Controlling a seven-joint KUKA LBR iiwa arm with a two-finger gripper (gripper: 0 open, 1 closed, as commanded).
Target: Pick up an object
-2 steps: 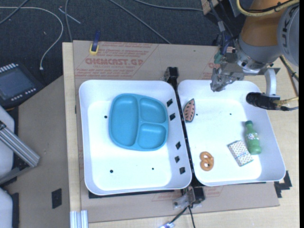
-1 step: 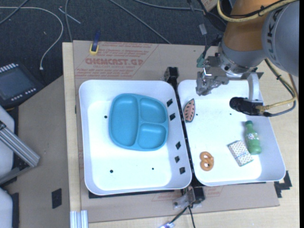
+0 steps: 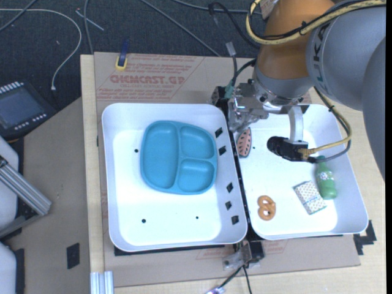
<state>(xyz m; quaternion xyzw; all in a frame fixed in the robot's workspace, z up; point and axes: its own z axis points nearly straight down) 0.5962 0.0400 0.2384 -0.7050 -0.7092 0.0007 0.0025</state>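
Grey arm (image 3: 318,48) over right bin's (image 3: 349,219) top edge, tool (image 3: 240,122) unclear

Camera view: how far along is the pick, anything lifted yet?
Done: the gripper is down at the left edge of the right bin, right over a pinkish oval object. In hand: nothing I can confirm; the jaws' state is unclear. Left: grasp and lift. The pretzel, patterned packet and green bottle lie untouched; the blue divided plate sits in the left bin.
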